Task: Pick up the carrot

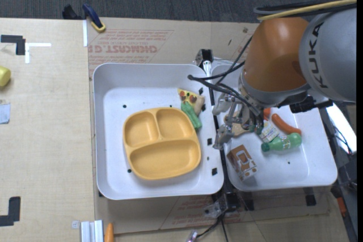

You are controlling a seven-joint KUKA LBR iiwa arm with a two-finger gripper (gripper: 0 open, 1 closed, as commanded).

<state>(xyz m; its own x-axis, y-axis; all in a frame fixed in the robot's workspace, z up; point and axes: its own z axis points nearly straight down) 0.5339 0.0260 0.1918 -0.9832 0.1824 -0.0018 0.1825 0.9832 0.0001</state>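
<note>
Gripper (229,122) low over the right bin's left side, carrot to its right.

Whether the gripper is open or closed cannot be told. The carrot (285,123) lies in the right bin (317,170), touching a green bottle (282,143), with a small carton (243,161) near; a grasp could catch the bottle instead. The left bin (108,139) holds a yellow divided plate (161,143), a pizza slice toy (191,98) and a green toy (191,114).
</note>
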